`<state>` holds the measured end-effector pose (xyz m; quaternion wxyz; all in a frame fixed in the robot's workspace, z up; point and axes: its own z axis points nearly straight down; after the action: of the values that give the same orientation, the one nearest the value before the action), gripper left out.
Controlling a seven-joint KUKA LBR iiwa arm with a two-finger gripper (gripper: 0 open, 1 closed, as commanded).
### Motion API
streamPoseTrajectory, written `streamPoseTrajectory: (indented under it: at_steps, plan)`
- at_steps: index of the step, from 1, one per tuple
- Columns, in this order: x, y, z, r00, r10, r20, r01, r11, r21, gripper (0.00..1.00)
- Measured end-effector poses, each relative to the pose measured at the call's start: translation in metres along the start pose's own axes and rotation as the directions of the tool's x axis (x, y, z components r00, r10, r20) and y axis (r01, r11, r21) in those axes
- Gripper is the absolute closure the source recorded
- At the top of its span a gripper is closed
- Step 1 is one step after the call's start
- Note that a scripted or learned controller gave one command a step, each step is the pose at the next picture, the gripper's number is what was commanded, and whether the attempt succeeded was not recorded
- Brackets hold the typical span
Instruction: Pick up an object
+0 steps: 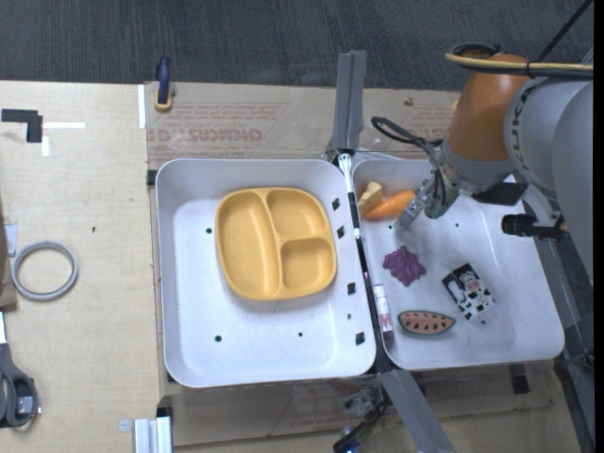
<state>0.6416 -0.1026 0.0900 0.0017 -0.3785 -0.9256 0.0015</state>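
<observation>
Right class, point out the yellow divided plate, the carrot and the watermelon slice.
yellow divided plate [247, 243]: camera view, floor of its large compartment.
carrot [389, 205]: camera view, middle of its orange body.
watermelon slice [426, 323]: camera view, centre of its red flesh.

The grey arm [557, 149] enters from three o'clock, its orange band [486, 111] sitting toward one o'clock above the wrist. From there the wrist slants down toward eight o'clock, and the gripper [422, 206] hangs low, its tip pointing toward seven o'clock.
</observation>
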Motion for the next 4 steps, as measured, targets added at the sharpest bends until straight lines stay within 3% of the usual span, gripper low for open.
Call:
streamPoseTrajectory:
  at_steps: [1, 2, 3, 4]
  plan:
    - [-0.007, 0.007, 0.002, 0.875, 0.485, -0.006, -0.485, 0.875, 0.010, 1.00]
    - [-0.015, -0.008, 0.000, 0.463, 0.886, 0.000, -0.886, 0.463, 0.000, 1.00]
    - [-0.063, -0.046, 0.004, 0.236, 0.972, 0.004, -0.971, 0.236, 0.020, 1.00]
    - [-0.046, -0.025, 0.002, -0.162, 0.987, 0.004, -0.987, -0.162, 0.006, 1.00]
